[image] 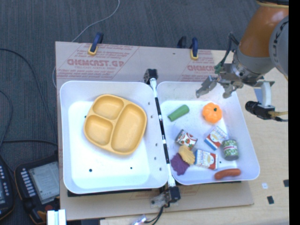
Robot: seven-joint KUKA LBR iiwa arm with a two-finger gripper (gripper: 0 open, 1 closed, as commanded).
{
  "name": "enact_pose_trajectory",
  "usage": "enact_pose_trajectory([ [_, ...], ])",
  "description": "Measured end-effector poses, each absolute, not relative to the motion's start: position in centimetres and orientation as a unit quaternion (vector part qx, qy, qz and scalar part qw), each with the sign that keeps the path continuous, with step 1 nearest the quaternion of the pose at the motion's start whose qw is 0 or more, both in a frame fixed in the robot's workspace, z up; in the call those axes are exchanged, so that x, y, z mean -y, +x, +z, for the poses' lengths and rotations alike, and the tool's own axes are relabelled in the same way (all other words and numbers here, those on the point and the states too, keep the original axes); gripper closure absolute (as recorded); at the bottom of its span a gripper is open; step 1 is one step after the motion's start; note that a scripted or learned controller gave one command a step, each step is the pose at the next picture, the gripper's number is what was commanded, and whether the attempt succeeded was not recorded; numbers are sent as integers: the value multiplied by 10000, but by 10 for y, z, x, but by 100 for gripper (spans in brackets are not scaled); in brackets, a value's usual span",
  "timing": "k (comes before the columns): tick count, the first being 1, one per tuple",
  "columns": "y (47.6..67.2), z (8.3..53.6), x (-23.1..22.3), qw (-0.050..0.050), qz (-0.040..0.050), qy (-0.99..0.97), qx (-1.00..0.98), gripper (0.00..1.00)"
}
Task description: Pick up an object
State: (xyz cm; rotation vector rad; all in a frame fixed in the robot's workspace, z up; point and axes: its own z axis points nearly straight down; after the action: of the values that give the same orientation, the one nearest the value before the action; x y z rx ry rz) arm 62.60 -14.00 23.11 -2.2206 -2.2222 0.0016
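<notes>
My gripper (216, 90) hangs open over the back of the right bin (251, 149), its two fingers spread with nothing between them. Just below it lies an orange pumpkin-like toy (212, 112). A green cylinder (178, 112) rests to the left of that. Toward the front of the bin lie small food packets (185, 138), a white carton (216, 137), a green can (229, 148), a purple piece (178, 164), a yellow piece (187, 154), another packet (206, 158) and a red sausage (227, 173).
The left bin (75, 172) holds a yellow divided plate (115, 123). A black divider bar (159, 121) runs between the bins. Blue and yellow clamps (97, 41) hold the cardboard sheet at the back. A tablet-like device (35, 184) lies off the bench at front left.
</notes>
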Motion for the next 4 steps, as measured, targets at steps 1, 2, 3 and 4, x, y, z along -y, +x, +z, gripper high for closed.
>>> enact_pose_trajectory([
  [1,621,101,118,12,12,-7071,7071,0],
  [2,571,88,108,-46,-25,-7077,7065,0],
  [3,572,99,107,-39,-38,-7076,7066,100],
  [4,572,99,107,-37,-36,-7075,7067,0],
])
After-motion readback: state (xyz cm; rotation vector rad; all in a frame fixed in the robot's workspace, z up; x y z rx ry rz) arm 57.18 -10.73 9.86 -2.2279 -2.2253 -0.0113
